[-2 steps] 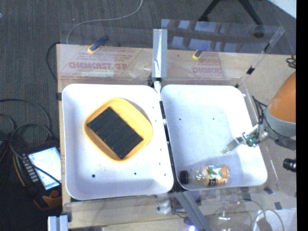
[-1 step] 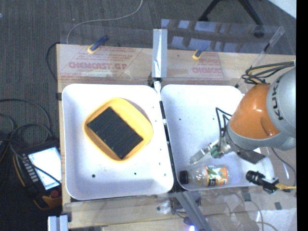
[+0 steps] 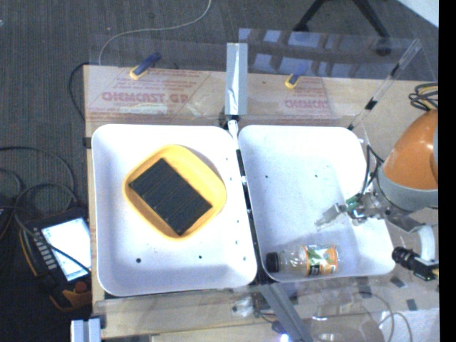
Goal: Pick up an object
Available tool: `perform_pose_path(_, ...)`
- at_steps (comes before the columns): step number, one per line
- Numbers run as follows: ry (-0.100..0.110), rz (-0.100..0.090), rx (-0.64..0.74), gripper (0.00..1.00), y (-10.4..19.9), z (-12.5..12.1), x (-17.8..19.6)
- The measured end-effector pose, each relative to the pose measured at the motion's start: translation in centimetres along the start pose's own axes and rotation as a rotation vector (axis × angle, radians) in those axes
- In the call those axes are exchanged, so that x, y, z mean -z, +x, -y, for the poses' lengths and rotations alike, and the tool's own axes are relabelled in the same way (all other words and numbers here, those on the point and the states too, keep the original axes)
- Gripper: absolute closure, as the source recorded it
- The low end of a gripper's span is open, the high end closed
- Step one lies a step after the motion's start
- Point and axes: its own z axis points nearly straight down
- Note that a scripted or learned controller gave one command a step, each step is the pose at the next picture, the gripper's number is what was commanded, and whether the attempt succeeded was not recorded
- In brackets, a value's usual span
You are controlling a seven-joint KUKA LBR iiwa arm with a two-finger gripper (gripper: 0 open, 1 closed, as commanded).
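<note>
We judge the task to be at its approach step: nothing is lifted yet. The arm (image 3: 413, 166) reaches in from the right over the right bin (image 3: 299, 155), and its gripper (image 3: 340, 212) hangs above the right part of that bin's floor, near its right wall. We cannot tell how wide the pincer stands, since it is small and blurred against the white floor, and we see nothing held in it. The nearest candidate for picking is a small plastic bottle (image 3: 305, 259), lying on its side along the near wall of the right bin, dark cap to the left and an orange and green label round its middle. It lies just near-left of the gripper, apart from it. In the left bin (image 3: 107, 191) a yellow dish (image 3: 206, 177) rests near the middle with a dark ribbed slab (image 3: 171, 196) on it, well apart from the arm. For the next move we would bring the pincer nearward and a little left until it stands over the bottle's body, turn it so it spans the bottle's narrow width, and then descend. The bottle may roll, and the bin wall close behind it leaves little room.
</note>
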Motion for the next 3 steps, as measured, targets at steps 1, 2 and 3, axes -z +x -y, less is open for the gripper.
perform_pose_path(1, 0.000, 0.000, 0.002, 1.00, 0.1, -0.1, 0.9)
perform_pose_path(2, 0.000, 0.000, 0.002, 0.00, 0.1, -0.1, 0.9)
perform_pose_path(3, 0.000, -0.002, -0.052, 0.00, 0.0, -1.4, 1.7)
